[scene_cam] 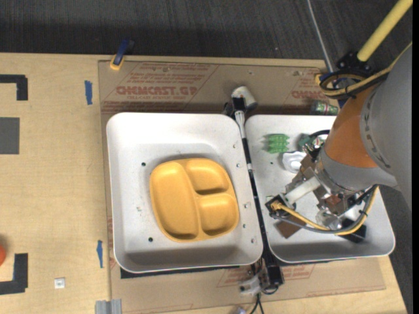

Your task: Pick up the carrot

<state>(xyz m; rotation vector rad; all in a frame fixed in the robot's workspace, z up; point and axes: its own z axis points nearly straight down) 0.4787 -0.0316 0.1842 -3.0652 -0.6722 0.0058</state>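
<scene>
Camera view, nearest edge first: of the 2 bins, the right bin (387,242) has a small brown piece (287,228) at its near side. Just beyond that piece the gripper (313,198) hangs low; whether it is open or closed I cannot tell. No carrot can be made out for certain. It may lie under the wrist, so its long axis and its direction from the gripper are unknown. Farther back lies a green piece (276,142). The left bin (124,175) holds a yellow tray (193,198).
</scene>
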